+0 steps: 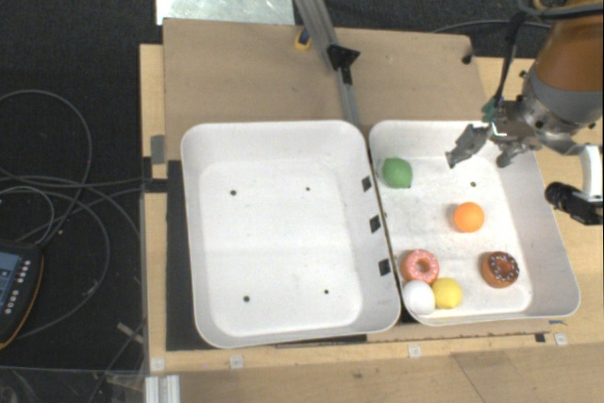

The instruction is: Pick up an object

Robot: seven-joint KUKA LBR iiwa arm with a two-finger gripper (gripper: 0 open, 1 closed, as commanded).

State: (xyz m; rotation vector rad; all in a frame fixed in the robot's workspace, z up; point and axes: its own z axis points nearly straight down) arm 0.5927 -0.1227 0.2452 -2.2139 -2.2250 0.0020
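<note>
**Open pincer poised over the right bin's far edge**

The left bin offers bare white floor from wall to wall. In the right bin, a green ball sits by the dividing wall; pink donut, white ball and yellow ball crowd the near-left corner. An orange ball lies mid-floor, with a chocolate donut near the right wall. The arm reaches in from the right, its pincer spread wide, gripping nothing.

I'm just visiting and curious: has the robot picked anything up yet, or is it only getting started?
Nothing looks picked up yet. The gripper hangs with its fingers spread over the far part of the right bin, with nothing between them. The green ball, orange ball, pink donut, chocolate donut, white ball and yellow ball all lie in that bin. Lowering onto one, closing and lifting are all left.
</note>
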